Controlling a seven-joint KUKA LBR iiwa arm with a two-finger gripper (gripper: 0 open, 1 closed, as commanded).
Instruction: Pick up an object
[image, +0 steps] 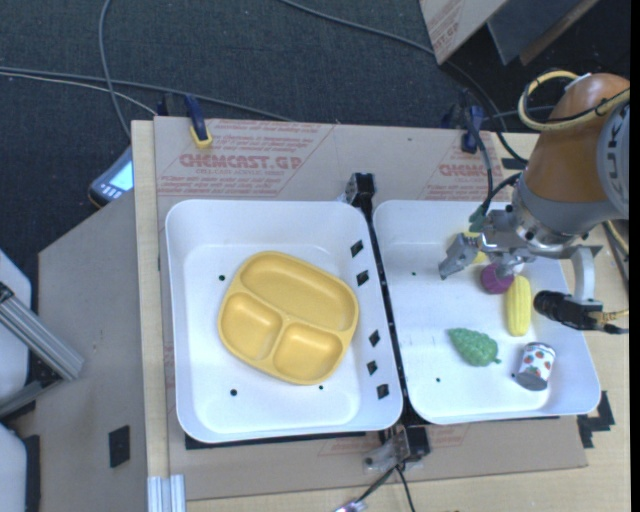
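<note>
Over the right bin (420, 400), gripper (482, 262) hangs with fingers spread, nothing between them. Purple ball (495, 279) lies just beside: likely small, light, smooth, apt to roll; pinch across its middle.

The hand (478, 258) hovers spread wide over the right bin (430, 300), near a purple object (495, 279), corn (518, 304) and a green leaf (472, 346); a yellow tray (288, 316) lies in the left bin (190, 300).

camera view — fixed overhead, slanted | spans both white bins (190, 300) | arm (575, 150) enters from right
</note>
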